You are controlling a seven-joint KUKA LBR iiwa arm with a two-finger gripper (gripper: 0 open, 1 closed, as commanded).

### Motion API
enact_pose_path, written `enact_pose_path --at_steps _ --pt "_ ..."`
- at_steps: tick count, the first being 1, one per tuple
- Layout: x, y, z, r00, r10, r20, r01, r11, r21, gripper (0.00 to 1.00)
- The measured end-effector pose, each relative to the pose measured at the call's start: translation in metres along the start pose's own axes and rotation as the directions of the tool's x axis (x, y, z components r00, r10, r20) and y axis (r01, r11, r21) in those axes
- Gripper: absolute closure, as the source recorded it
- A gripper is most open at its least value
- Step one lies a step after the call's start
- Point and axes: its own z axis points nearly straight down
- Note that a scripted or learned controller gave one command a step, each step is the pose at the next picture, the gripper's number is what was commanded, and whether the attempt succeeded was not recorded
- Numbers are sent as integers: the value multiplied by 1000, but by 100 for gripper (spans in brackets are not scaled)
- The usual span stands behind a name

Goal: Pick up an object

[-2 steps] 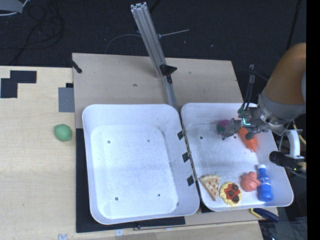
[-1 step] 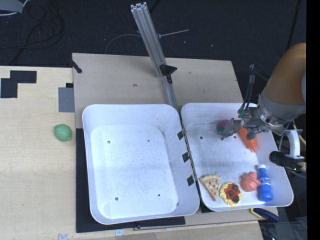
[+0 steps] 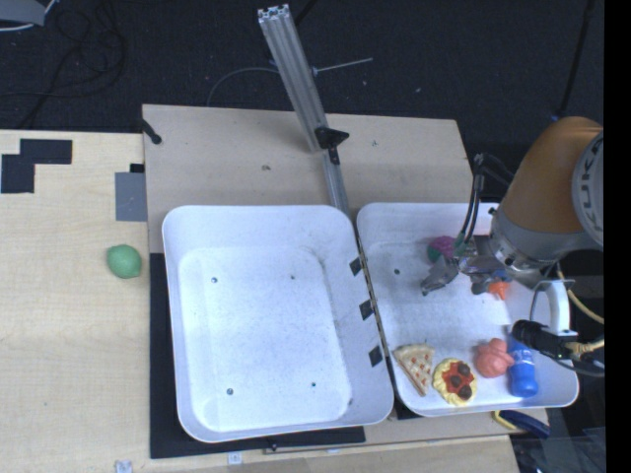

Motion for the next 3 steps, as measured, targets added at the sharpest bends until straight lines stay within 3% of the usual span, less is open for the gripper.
enact_pose_path --at_steps 1,2,3 --pt "7 4 47 1000 1 0 -1 1000 0 0" --pt "7 4 69 1000 0 1 0 1000 -5 0" --pt "6 5 57 1000 2 1 -2 1000 -7 100"
